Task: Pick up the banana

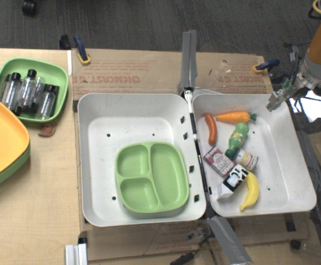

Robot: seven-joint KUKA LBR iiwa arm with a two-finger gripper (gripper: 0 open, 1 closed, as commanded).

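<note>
Banana (250, 191) is seen in the right bin (293, 148), at the near side. It is yellow, curved and smooth, with one tip pointed down toward the near wall. It is touched by a small black and white carton (235, 179) on its left. The gripper (276, 99) is seen far off, over the bin's far right corner, well apart from the banana. How the gripper is set cannot be told.

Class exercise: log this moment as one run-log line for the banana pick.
phase: approach | tool: over right bin's far right corner, holding nothing | banana: near edge of right bin, beside black-and-white carton | left bin: green tray
</note>
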